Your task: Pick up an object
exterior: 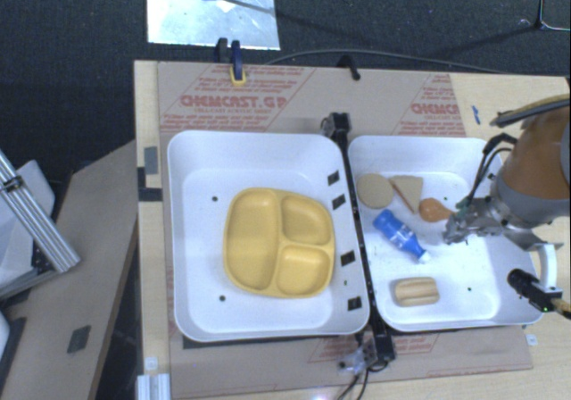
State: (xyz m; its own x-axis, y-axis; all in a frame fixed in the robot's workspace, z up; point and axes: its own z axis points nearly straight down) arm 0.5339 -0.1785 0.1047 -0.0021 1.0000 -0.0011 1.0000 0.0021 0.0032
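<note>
Nearest me in the right bin [486,304] lies a tan block [415,291], then a blue bottle [399,235]. Farther in, the gripper [457,230] hovers low beside an orange piece [434,209] — grip state unclear.

Lab bench [268,95] (2 white bins [192,211])

We read red print on the brown protective paper sheet [268,95] that covers the bench under the two bins. At the upper left of it, behind the left bin, the word "CHEMCAST GP" stands in capitals, with a line of smaller red print beneath that we cannot make out. At the upper right the same red lettering repeats, slanted and partly cut off.
</note>
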